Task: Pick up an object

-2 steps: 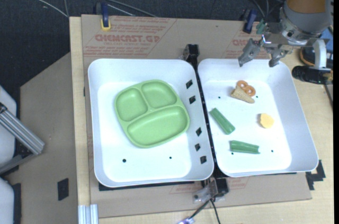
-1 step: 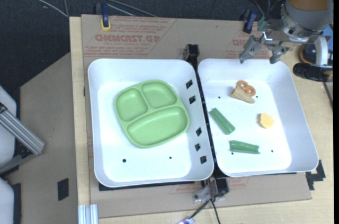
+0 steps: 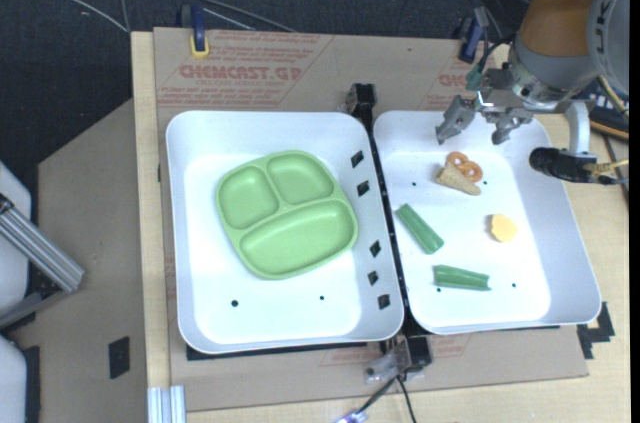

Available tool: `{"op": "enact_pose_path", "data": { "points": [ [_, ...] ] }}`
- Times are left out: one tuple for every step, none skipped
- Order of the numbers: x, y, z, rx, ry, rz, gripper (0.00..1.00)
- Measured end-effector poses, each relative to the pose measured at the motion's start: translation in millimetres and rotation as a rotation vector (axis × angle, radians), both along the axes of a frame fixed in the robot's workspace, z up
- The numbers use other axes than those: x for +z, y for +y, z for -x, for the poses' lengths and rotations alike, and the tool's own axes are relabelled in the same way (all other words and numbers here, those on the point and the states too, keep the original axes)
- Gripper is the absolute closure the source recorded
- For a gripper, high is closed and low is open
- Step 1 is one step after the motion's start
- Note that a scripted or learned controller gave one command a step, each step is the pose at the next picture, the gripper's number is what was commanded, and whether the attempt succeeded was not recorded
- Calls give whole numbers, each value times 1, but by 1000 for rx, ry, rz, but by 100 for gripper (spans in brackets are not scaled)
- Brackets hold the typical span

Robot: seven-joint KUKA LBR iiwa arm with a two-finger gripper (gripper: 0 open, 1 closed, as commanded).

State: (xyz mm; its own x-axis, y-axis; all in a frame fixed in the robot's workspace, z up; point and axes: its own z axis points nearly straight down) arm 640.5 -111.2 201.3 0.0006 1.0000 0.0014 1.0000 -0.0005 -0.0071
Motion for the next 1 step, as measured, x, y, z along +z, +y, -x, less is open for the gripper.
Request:
{"op": "enact_pose_path", "data": {
  "points": [
    [-44,-5,-2,0,-1,0,0]
  ]
}}
